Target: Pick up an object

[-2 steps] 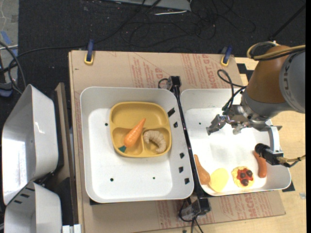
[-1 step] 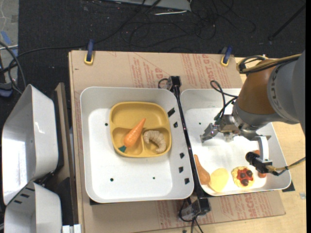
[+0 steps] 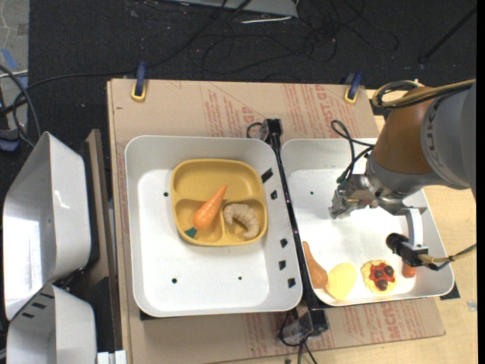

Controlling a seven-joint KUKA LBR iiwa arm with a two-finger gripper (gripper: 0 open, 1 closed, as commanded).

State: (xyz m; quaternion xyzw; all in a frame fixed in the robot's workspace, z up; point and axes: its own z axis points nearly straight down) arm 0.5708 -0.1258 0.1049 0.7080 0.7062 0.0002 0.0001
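My gripper [image 3: 342,204] hangs over the upper middle of the right bin [image 3: 318,158], above bare white floor. Along the right bin's front edge lie an orange elongated piece [image 3: 314,265], a pale yellow round piece [image 3: 342,279] and a small tart with red and dark berries [image 3: 379,275]. A small red-orange piece [image 3: 409,270] sits just right of the tart. All of these are well in front of the gripper, apart from it. In the left bin [image 3: 151,279] a yellow divided plate [image 3: 186,177] holds a toy carrot [image 3: 210,207] and a pale shrimp [image 3: 243,218].
A black divider [image 3: 284,203] runs between the two bins. The grey and orange arm [image 3: 424,139] covers the right bin's upper right corner. The bins rest on a cardboard sheet [image 3: 227,105] held by yellow clamps. White containers [image 3: 45,203] stand to the far left.
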